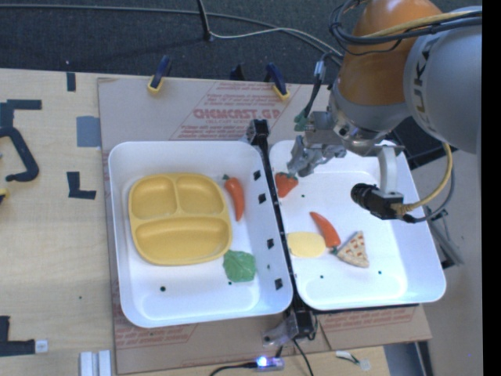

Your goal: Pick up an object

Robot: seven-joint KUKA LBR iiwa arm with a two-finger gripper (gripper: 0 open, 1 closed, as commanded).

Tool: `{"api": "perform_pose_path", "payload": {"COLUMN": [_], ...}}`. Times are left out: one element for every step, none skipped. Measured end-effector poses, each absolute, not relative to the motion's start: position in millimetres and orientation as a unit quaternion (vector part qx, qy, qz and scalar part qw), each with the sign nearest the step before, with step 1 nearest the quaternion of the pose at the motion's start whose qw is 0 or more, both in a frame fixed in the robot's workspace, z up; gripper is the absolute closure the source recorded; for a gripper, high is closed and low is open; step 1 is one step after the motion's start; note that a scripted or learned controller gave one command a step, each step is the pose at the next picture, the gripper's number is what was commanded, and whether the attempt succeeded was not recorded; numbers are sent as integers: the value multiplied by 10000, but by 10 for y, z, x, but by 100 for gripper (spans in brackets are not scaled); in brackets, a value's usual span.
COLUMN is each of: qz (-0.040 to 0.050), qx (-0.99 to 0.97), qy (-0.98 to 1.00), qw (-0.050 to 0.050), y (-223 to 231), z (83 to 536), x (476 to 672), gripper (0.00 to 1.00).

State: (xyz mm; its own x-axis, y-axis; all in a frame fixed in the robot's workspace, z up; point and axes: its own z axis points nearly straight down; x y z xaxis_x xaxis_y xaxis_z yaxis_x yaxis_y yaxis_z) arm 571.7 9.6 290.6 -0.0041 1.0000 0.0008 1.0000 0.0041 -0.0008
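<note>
A pale wooden bench (47, 233) is filling most of the view, with dark grey carpeted floor (102, 30) running along the top and black cables trailing across it. A brown cardboard sheet (219, 112) with red print is lying on the bench, clipped at its far edge by two blue-and-yellow clamps (159, 75).

The grey arm (450, 69) is reaching in from the right, its orange band bulging above the wrist. Two shallow white bins are sitting side by side on the cardboard, touching along a black divider. The left bin (125, 288) is holding a yellow compartment tray (178, 218), a carrot-like orange piece (235, 197) just beside the tray's right edge, and a green leafy piece (239, 265) near the tray's near corner.

The right bin (407, 284) is holding a red-orange pepper shape (325, 227), a flat yellow oval (305, 245) just beside it, and a pizza slice (354, 250) on the pepper's other side (all three toys lying close together).

The gripper (298, 165) is hanging over the far left corner of the right bin, its fingers pointing down at a small red-orange piece with a green top (286, 184). The fingertips are sitting right at that piece's upper edge; whether they are spread or pinching it, I cannot tell.
</note>
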Motion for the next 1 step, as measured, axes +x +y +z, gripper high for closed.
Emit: {"api": "perform_pose_path", "payload": {"qz": [6], "qx": [-7054], "qy": [-7088], "qw": [10], "y": [689], "z": [2699], "x": [5678], "gripper": [100]}}
